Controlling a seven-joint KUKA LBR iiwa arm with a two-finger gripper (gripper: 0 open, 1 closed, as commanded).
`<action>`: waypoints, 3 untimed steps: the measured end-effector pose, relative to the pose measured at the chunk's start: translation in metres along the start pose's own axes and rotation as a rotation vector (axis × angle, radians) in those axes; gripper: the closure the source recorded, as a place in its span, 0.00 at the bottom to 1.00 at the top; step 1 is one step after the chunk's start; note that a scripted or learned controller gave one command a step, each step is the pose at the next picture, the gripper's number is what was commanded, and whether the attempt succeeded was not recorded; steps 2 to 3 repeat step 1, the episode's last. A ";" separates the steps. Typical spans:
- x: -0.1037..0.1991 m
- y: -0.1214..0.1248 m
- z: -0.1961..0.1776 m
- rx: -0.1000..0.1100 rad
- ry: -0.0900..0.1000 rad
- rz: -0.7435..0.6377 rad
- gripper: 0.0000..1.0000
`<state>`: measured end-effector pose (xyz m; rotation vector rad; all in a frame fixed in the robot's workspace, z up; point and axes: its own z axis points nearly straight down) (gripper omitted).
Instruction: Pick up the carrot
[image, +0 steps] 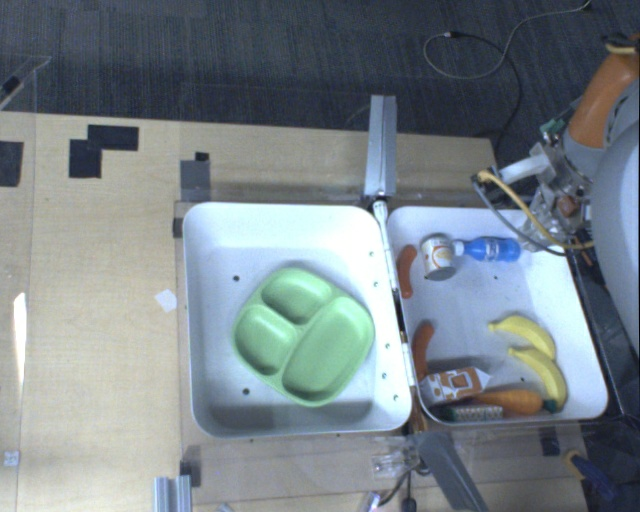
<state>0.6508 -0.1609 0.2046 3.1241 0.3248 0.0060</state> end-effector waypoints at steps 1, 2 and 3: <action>0.006 -0.003 -0.023 0.000 -0.001 -0.003 1.00; 0.006 -0.003 -0.023 0.000 -0.001 -0.003 1.00; 0.006 -0.003 -0.023 0.000 -0.001 -0.003 1.00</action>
